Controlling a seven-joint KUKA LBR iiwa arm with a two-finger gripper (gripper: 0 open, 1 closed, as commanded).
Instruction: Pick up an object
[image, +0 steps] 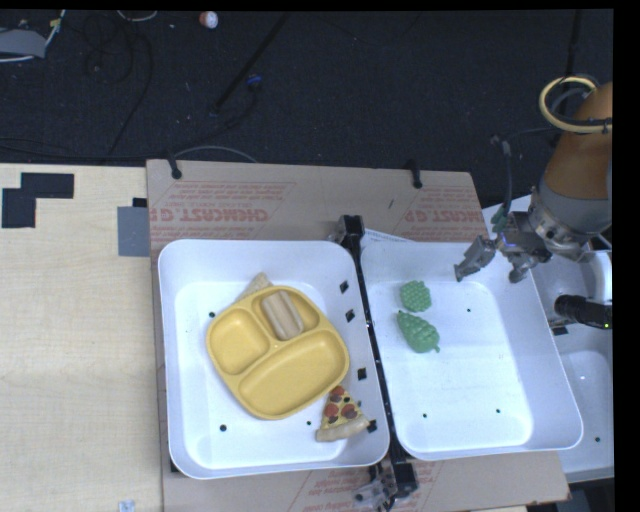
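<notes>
The scene is evenly and brightly lit from above, the white bins (455, 445) are slightly overexposed, and fine detail is softened throughout.

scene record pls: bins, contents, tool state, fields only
left bin: yellow divided plate, toy pizza slice by the plate's lower right edge
plate contents: tan hot-dog-like piece in the upper right compartment
right bin: two green knobbly toys, upper one, lower one, near the bin's upper left
tool: open, over the right bin's upper right rim, holding nothing
arm: orange band at the view's right
</notes>
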